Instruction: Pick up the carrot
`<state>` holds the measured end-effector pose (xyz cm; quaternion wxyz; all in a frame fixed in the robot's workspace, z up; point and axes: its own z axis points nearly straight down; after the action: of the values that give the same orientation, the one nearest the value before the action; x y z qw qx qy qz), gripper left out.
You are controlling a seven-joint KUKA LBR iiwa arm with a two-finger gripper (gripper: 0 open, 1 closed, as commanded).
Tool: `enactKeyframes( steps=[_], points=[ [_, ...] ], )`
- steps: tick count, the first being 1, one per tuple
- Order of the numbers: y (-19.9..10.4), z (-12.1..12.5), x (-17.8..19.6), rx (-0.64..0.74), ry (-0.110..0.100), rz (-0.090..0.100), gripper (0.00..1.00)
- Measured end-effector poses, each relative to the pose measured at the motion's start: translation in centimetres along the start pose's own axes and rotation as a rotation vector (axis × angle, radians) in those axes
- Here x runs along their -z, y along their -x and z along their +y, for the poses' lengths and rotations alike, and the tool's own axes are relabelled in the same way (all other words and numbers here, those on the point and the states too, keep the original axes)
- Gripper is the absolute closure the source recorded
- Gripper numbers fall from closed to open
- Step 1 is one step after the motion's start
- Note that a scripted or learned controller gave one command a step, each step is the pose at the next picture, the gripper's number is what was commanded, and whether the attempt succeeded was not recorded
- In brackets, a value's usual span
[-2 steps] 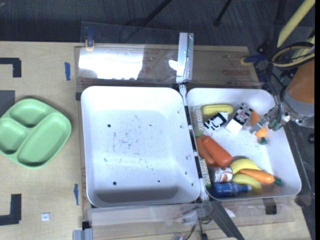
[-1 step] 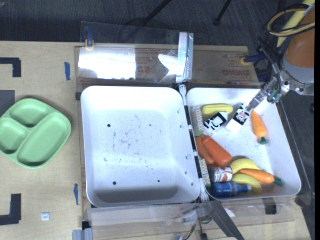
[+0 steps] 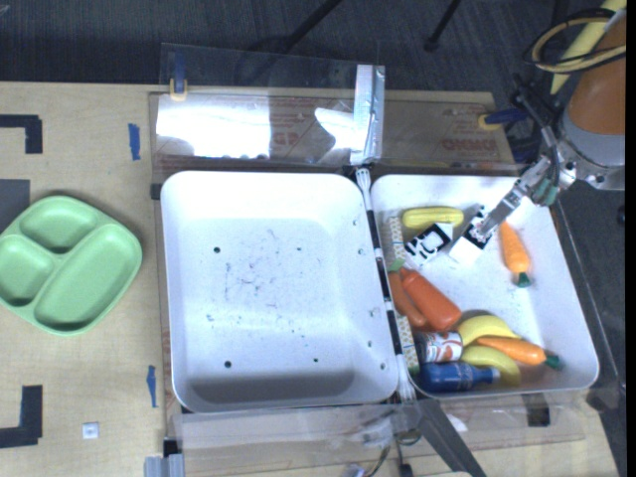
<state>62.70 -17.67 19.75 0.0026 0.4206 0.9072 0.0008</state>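
Carrots lay in the right bin, two of them. One carrot sat near the bin's right edge, up toward the back, with its green end pointing to the front. The other carrot lay near the front right corner, resting on top of a yellow banana.

The gripper hung over the back part of the right bin, just beside the first carrot, on its left. Its tip was close to a small white and black block. Nothing could be seen between the fingers, and it was too small to tell whether they were wide or narrow. The grey arm with its orange band came in from the bin's back right corner.

A yellow corn cob lay near the back edge of the right bin. A long orange-red pepper lay along the bin's left edge. A blue bottle and a small red and white can were by the front edge.

The left bin sat just beside the right one. A green plate with three parts sat on the bench, well apart from the bins, near the bench's left edge.
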Motion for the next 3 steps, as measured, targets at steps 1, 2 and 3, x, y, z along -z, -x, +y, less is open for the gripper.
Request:
enactKeyframes(
  steps=[1, 2, 3],
  points=[
    [-0.8, -4.5, -9.4, -0.069, 0.004, 0.005, 0.00],
    [-0.6, -4.5, -8.3, -0.072, 0.007, -0.003, 1.00],
    [-0.6, -4.5, -8.3, -0.072, 0.006, -0.003, 0.00]
  ],
)
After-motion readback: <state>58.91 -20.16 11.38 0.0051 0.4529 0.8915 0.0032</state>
